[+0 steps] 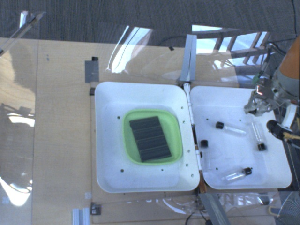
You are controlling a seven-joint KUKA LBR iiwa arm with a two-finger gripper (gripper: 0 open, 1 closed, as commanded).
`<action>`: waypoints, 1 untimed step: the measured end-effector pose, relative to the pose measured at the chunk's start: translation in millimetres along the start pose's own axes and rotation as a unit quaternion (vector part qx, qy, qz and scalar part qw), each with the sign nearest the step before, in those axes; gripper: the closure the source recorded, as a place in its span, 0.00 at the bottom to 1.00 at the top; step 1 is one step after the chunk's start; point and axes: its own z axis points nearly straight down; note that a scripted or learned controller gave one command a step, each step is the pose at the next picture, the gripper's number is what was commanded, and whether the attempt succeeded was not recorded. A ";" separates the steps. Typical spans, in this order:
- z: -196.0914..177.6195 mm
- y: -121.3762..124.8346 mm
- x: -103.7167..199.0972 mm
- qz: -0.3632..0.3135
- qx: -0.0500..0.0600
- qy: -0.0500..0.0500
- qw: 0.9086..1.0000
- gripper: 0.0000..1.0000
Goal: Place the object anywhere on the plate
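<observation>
A green square plate (176, 136) sits in the left bin (108, 125). A dark grey ridged block (150, 138) lies flat on the plate's middle, slightly turned. My gripper (258, 103) hangs over the upper right part of the right bin (211, 97), above the bin floor and far from the plate. A clear tube with a black cap (258, 136) lies just below the gripper.
Two more clear capped tubes lie in the right bin, one near the centre (228, 127) and one at the front (238, 174). A small black cap (204, 144) rests by the bin's left wall. A grey post (189, 55) stands behind the bins.
</observation>
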 end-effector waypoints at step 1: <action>76.4 -83.1 32.8 -0.086 0.002 0.001 0.996 1.00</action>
